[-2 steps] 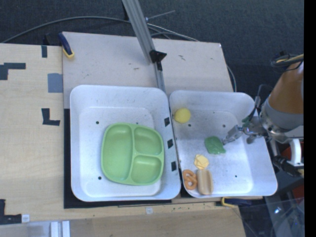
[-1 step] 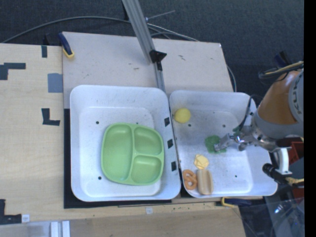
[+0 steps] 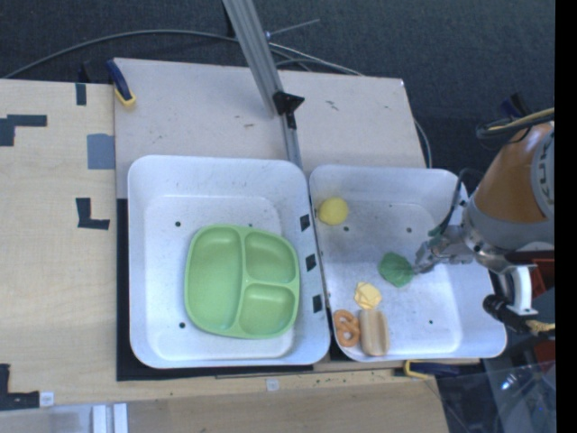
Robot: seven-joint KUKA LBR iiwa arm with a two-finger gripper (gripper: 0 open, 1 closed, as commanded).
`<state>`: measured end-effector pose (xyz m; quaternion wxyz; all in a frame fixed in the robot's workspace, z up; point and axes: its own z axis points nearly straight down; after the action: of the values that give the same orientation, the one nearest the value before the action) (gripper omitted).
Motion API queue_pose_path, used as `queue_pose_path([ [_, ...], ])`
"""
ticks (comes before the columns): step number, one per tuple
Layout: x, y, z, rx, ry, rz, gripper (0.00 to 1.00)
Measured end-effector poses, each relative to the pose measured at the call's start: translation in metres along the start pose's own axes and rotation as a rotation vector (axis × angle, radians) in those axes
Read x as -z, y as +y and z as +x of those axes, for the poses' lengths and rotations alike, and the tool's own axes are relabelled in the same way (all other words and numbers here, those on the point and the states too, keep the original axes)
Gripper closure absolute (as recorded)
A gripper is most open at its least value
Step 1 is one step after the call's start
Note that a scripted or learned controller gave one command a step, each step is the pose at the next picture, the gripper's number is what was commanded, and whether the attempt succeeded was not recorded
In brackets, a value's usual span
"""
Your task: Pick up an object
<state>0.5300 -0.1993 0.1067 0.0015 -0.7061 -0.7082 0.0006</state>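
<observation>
Low in right bin [image 3: 451, 183], just left of gripper [image 3: 425, 258]: green lump [image 3: 395, 269], roundish, with no clear long axis. Touching the gripper tip or just beside it; cannot tell which. Cannot tell either whether gripper open or closed, or holding anything: too small and dark at the tip. Arm [image 3: 514, 197] reaching in from the right, over the bin's right wall.

Probably the target, being nearest by far. Likely needs only a short shift left and down to straddle it. With no long axis to match, probably fine at any wrist angle.

Elsewhere on the same floor: yellow ball [image 3: 334, 211] well apart, toward upper left; small yellow piece [image 3: 367, 294] near, below and left of lump; pretzel [image 3: 345, 327] and bun [image 3: 373, 332] side by side, touching, at the lower edge. Fair room around lump on every side but the gripper's. Floor white, flat, speckled; walls shallow.

Left bin [image 3: 144, 242] holding green plate [image 3: 242, 280] with three compartments, well apart from gripper. Probably no part in the coming move.
</observation>
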Motion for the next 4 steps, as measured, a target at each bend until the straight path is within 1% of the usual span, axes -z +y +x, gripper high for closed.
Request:
queue_pose_path([
  [1, 0.061, 0.002, -0.006, -0.002, -0.003, -0.008, 1.0],
  [2, 0.124, 0.007, -0.007, -0.001, -0.004, -0.009, 1.0],
  [3, 0.167, 0.006, -0.008, -0.001, -0.003, -0.007, 1.0],
  [4, 0.151, 0.021, 0.04, 0.003, 0.0, -0.002, 1.0],
])
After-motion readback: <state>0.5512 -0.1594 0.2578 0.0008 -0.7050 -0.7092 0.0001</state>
